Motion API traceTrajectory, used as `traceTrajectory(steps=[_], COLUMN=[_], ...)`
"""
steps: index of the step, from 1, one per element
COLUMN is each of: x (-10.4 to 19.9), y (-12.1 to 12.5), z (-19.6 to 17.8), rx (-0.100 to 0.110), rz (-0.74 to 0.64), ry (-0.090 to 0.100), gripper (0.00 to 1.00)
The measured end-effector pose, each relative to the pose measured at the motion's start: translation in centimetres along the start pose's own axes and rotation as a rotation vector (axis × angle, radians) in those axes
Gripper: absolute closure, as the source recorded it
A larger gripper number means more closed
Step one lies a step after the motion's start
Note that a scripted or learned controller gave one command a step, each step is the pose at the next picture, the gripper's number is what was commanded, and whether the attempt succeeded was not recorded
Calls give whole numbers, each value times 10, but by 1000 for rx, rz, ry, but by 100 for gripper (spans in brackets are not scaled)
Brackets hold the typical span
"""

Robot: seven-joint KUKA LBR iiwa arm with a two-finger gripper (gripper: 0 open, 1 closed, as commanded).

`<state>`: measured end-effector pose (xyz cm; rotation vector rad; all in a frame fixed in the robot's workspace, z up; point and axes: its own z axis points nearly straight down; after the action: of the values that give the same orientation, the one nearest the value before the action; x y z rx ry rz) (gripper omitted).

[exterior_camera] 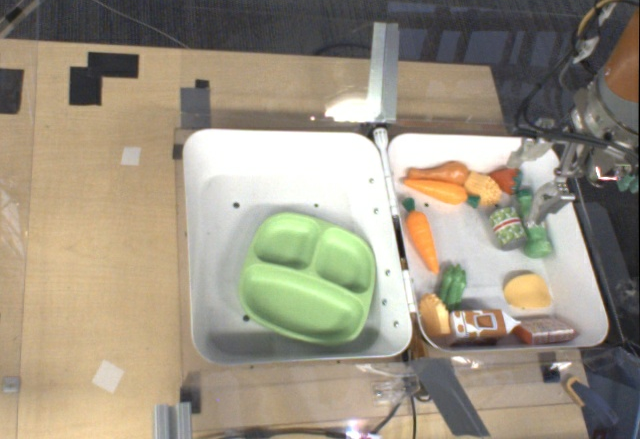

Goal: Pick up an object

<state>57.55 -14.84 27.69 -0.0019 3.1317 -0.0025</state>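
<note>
Gripper (556, 189) at right bin (590, 272) rim; jaws' state unclear, arm cropped.

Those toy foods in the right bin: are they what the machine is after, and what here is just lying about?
Part of the job:
- claw
- carrot
- green can
- yellow lemon
- brown bottle
- right bin

Just lying about:
- green divided plate
- left bin
- black tape marks

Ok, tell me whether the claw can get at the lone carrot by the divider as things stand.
Probably yes. The carrot lies by itself near the right bin's left wall with bare floor around it, and the claw is over the same bin, with nothing lying over the carrot.
</note>
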Motion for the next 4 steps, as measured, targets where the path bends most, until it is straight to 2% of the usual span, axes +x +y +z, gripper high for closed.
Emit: traceTrajectory(steps=[1,2,3,4], x=[25,47,64,59], y=[-18,40,65,67], z=[133,185,184,171], rx=[-3,1,3,5], rz=[-49,-110,-134,-140], ry=[13,-8,-15,-31], gripper=[0,0,0,100])
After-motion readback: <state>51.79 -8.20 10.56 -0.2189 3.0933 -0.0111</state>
